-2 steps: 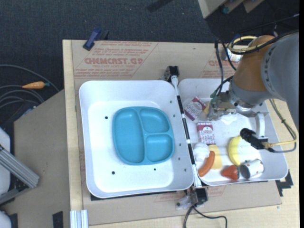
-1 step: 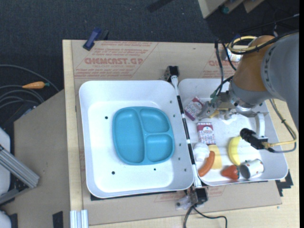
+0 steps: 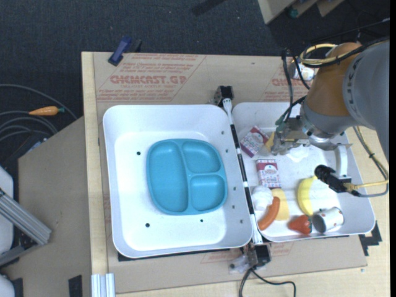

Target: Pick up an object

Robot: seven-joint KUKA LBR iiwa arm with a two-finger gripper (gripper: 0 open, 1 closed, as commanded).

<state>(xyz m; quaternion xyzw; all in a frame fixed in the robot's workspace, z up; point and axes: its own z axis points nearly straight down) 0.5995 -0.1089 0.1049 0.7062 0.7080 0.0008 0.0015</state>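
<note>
The right bin [image 3: 362, 212] holds several small things. A red and white packet [image 3: 252, 141] lies at its back left, and a small red and white box [image 3: 267, 172] sits just in front of it. A yellow banana [image 3: 305, 194] lies toward the front, with an orange carrot [image 3: 268, 213], a pale yellow piece [image 3: 280, 205], a white lump [image 3: 261, 196], a red piece [image 3: 299, 224] and a silver can [image 3: 328, 219] around it. My gripper [image 3: 280, 142] hangs low over the bin's back part, just right of the packet.
The left bin [image 3: 124, 135] holds a blue divided plate [image 3: 185, 175]. Both bins rest on a brown board [image 3: 154, 73]. A blue object [image 3: 120, 51] lies at the board's back left edge. Grey cables and an orange item [image 3: 44, 111] lie on the floor at left.
</note>
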